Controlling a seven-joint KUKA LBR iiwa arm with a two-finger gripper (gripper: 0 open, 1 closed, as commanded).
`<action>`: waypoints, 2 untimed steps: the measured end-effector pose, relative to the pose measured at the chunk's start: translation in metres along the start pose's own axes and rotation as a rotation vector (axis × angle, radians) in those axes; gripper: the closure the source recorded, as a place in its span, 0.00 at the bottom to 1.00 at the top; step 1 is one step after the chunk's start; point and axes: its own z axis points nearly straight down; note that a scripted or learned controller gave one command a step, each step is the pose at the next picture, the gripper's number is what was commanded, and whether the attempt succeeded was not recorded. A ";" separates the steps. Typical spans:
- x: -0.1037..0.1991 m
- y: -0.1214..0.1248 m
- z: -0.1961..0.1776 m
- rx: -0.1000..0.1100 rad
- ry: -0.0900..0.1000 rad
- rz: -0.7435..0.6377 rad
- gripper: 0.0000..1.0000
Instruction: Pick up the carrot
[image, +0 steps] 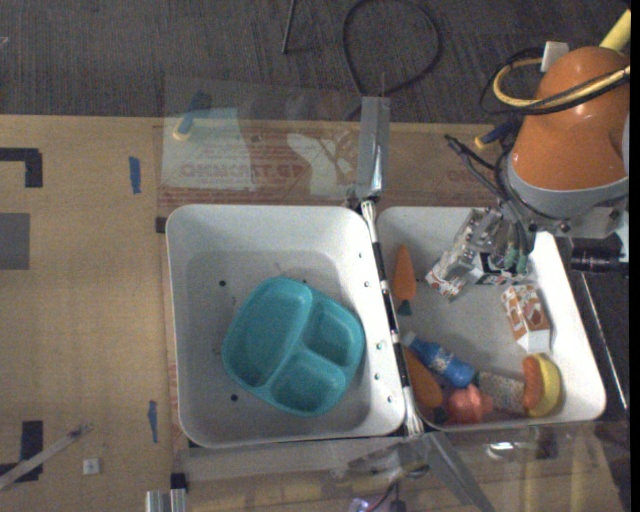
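Observation:
The carrot, orange with a small green end, lies along the left wall of the right bin, in its upper part. My gripper hangs over the upper middle of that bin, a short way to the right of the carrot and apart from it. It slants down to the left from the orange-banded wrist. Nothing shows in its grasp.
In the right bin lie a second orange piece by the left wall, a blue bottle, a pink-red ball, a yellow and orange toy and a small carton. The left bin holds a teal divided plate.

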 end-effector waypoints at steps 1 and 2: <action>-0.003 0.016 -0.052 0.000 0.000 -0.070 1.00; -0.005 0.070 0.057 -0.001 0.006 -0.400 1.00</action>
